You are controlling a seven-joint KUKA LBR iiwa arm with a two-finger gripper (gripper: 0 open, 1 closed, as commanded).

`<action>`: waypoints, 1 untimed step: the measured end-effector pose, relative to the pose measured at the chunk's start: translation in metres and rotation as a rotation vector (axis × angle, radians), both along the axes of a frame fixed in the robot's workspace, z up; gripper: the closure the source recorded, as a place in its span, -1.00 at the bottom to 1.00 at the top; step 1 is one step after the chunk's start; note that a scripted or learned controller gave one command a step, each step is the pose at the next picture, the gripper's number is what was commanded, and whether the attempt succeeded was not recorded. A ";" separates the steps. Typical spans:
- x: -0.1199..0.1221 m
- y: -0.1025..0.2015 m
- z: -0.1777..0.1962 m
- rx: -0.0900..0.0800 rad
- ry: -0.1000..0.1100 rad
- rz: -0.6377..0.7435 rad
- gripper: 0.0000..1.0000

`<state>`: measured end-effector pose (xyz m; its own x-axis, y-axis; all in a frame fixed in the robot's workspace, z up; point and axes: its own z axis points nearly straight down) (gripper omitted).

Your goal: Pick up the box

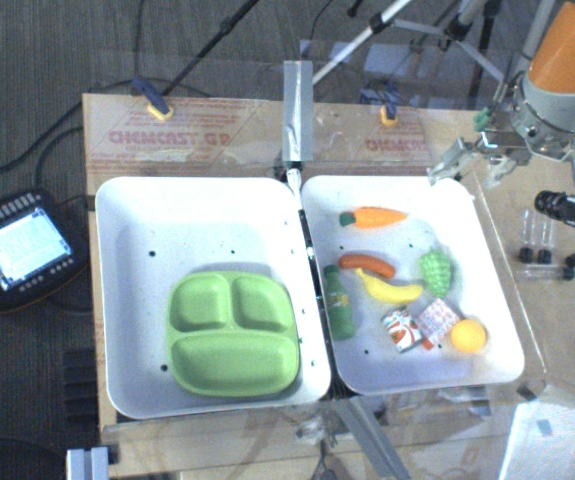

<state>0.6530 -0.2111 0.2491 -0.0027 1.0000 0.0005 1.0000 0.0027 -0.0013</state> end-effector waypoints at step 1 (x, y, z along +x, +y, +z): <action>-0.071 0.005 -0.156 0.001 -0.002 0.227 -1.00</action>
